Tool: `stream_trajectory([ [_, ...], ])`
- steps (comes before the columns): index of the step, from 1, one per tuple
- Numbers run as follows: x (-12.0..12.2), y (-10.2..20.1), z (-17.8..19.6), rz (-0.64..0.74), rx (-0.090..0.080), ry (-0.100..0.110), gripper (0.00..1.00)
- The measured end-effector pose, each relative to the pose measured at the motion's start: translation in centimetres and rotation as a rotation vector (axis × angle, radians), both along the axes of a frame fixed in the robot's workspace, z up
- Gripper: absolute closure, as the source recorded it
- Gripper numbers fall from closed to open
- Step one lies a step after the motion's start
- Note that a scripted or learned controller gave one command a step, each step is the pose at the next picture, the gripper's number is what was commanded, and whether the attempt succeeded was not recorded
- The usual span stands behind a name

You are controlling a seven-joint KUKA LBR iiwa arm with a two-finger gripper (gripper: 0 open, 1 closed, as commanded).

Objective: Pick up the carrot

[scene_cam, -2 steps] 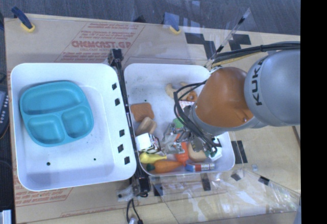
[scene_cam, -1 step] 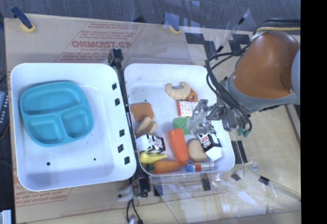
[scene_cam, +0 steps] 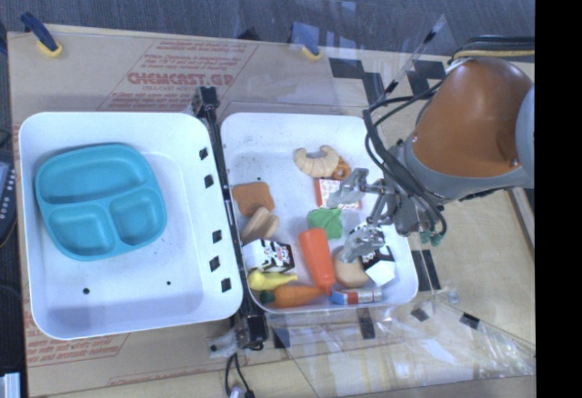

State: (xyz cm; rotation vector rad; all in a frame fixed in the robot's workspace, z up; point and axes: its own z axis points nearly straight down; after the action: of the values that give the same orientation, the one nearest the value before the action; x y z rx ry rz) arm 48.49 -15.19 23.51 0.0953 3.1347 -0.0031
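Two white bins side by side on the table (scene_cam: 82,69), which is covered with brown cardboard. Left bin (scene_cam: 55,296) holds a blue divided plate (scene_cam: 98,198) in its upper left part. Right bin (scene_cam: 273,133) holds the clutter. Carrot (scene_cam: 317,259) lies in the lower middle of the right bin, orange, running roughly top to bottom in the frame, just below a green item (scene_cam: 326,221). A second, smaller orange piece (scene_cam: 296,295) lies near the bin's bottom edge, beside a yellow item (scene_cam: 269,280). Croissant (scene_cam: 317,161) sits in the upper middle of the right bin; brown bread slice (scene_cam: 253,197) and a tan piece (scene_cam: 260,224) at center left. A marker-like stick (scene_cam: 356,297) rests along the bottom edge. Arm enters from the right of the frame, orange band (scene_cam: 473,119) at upper right. Tool (scene_cam: 364,222) hovers over the right part of the right bin, just right of the carrot, not touching it as far as visible; its fingers look spread apart, nothing between them.
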Motion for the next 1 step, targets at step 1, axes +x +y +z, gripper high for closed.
stream_trajectory([
  [1,-0.47,3.51,-11.27,0.11,0.001,-0.003,0.0],
])
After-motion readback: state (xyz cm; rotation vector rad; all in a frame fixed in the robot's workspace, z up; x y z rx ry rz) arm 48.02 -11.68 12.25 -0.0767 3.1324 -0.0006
